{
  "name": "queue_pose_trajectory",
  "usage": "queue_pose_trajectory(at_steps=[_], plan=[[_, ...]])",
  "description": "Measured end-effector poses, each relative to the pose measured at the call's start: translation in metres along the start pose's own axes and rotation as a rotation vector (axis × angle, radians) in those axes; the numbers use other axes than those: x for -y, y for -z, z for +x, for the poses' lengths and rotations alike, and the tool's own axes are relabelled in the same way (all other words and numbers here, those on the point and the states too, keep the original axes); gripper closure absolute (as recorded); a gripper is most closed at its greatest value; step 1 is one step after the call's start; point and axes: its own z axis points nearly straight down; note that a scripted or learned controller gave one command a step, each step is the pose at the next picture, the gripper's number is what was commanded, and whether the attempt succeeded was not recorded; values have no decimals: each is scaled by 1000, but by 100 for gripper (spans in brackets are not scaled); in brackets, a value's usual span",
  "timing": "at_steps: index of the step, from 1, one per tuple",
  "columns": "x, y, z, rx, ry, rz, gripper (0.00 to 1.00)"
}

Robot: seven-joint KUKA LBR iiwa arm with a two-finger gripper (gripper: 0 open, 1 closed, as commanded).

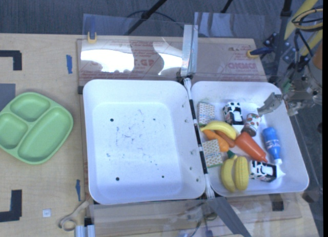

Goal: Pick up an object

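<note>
Camera view. Red print on the clear panel behind the bins, mirrored and too faint to read. No legible label on any object.

Left bin (136, 95): bare white floor with faint blue scuffs and a few dark dots.

Right bin (294, 149): crowded. Banana (219, 128) lies across the middle, an orange carrot (250, 146) just beside it, pointing toward the near right. Blue bottle (271, 143) with white cap along the right side. Two black-and-white cow-patterned pieces, one at the back (233, 112), one at the near right (263, 170). Yellow corn (235, 173) at the near edge. Two checkered crackers (206, 112) along the divider.

Green divided plate (34, 127) on the surface (41, 57), well left of the bins.

My pincer (270, 103) hangs over the right bin's far right corner; I cannot tell how wide it stands, and I see nothing in it.
</note>
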Motion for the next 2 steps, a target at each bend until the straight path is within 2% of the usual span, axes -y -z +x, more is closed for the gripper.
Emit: queue_pose_trajectory(at_steps=[1, 2], plan=[[39, -116, 2, 0, 85, 0, 0], [-24, -156, 21, 3, 355, -6, 0]])
